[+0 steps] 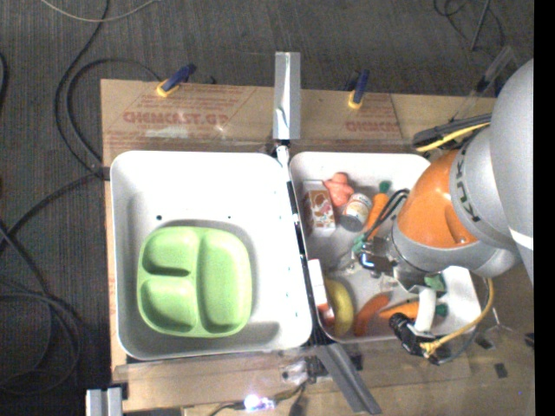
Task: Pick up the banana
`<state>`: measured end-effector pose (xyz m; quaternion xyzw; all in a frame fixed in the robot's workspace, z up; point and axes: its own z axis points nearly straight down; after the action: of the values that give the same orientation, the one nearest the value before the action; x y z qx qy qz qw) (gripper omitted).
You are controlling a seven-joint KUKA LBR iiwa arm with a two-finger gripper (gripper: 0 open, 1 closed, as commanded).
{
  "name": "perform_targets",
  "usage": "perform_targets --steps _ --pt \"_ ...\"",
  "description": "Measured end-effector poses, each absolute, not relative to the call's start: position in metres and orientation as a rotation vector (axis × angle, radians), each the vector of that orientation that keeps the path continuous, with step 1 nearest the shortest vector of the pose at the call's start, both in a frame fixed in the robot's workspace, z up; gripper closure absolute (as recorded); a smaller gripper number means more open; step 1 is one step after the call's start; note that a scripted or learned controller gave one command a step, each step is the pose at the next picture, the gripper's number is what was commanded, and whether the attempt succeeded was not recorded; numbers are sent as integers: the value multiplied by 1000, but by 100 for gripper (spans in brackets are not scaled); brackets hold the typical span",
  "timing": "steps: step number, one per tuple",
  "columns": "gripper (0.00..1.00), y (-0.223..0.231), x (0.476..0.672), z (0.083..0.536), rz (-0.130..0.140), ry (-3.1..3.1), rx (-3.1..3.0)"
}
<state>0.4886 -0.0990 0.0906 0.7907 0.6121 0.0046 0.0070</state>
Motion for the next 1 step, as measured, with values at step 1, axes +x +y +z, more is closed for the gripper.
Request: perform_targets --steps 1 --pt "0 -99 489 90 15 1915 2473"
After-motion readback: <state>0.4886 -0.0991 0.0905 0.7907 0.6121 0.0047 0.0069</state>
